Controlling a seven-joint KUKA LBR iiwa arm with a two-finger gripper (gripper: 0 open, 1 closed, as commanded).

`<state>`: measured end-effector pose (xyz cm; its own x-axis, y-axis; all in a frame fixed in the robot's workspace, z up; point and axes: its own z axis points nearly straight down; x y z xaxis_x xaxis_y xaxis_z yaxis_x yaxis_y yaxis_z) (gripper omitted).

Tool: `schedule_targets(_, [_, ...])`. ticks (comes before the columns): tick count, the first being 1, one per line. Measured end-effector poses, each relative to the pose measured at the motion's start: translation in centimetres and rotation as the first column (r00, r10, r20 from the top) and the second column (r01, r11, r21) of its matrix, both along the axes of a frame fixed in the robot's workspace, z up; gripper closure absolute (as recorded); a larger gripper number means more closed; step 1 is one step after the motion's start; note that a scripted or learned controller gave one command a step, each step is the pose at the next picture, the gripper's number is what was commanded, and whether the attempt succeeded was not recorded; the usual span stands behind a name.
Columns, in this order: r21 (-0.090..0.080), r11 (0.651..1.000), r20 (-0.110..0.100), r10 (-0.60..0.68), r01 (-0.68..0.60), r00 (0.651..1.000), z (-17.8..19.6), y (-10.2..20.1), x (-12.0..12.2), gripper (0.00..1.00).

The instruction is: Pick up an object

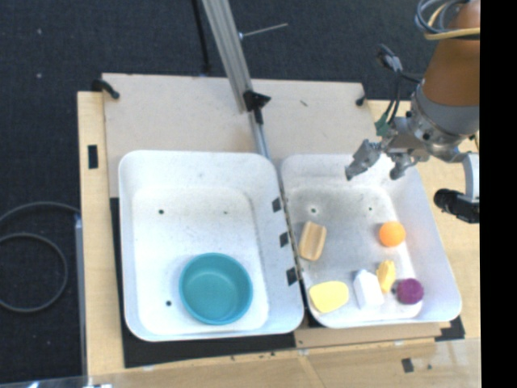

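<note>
My gripper [378,166] hangs over the back edge of the right bin [343,208], its two fingers spread apart with nothing between them. Below it in that bin lie an orange ball [392,234], a tan block [312,241], a yellow flat piece [328,296], a white small object [368,288], a thin yellow piece [387,274] and a purple ball [409,290]. The gripper is well above and behind all of them.
The left bin [161,208] holds a blue bowl [215,288] near its front. A slanted metal post [230,51] rises at the back between the bins. A black cable [32,257] loops on the floor at left.
</note>
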<state>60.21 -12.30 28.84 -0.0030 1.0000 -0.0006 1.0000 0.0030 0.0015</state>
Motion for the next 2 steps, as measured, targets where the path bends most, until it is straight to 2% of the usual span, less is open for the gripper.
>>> schedule_targets(1, [0.000,1.000,0.000,-0.001,0.001,1.000,0.0,0.0,0.0,0.00])
schedule_targets(2, [-0.001,1.000,-0.007,-0.004,0.004,1.000,-6.4,-0.2,-0.2,0.00])
